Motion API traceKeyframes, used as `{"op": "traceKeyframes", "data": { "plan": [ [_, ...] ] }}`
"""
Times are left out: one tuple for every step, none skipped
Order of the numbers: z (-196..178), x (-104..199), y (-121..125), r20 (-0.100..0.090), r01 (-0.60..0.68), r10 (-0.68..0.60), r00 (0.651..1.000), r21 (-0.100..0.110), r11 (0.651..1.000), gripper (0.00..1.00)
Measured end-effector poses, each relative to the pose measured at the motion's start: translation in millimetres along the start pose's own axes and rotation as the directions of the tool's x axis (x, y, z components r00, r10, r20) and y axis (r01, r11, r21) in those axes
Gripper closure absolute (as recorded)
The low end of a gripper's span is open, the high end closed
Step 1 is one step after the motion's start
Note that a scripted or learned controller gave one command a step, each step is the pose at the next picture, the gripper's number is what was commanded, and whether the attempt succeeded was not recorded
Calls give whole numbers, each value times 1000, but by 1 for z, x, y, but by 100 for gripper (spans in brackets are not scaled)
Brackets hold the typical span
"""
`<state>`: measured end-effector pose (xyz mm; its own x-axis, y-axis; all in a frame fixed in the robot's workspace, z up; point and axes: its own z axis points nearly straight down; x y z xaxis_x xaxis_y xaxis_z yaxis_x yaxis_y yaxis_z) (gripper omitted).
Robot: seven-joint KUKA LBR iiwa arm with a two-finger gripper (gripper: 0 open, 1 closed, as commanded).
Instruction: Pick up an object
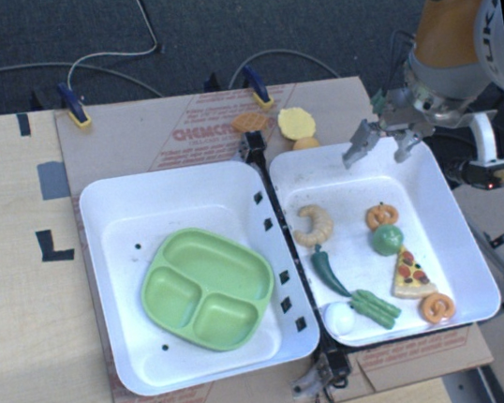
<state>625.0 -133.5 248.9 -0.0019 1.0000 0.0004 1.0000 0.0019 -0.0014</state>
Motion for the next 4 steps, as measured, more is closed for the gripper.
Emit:
{"op": "traceKeyframes", "data": {
  "plan": [
    [78,-70,-65,1,-3,3,1000,2,1000,0],
    [162,-45,-59,2,-1,1,1000,-4,1000,0],
    [152,-46,-58,4,-2,2,1000,-8,1000,100],
    [64,58,-122,-1,2,-2,1000,-4,1000,100]
  ]
}}
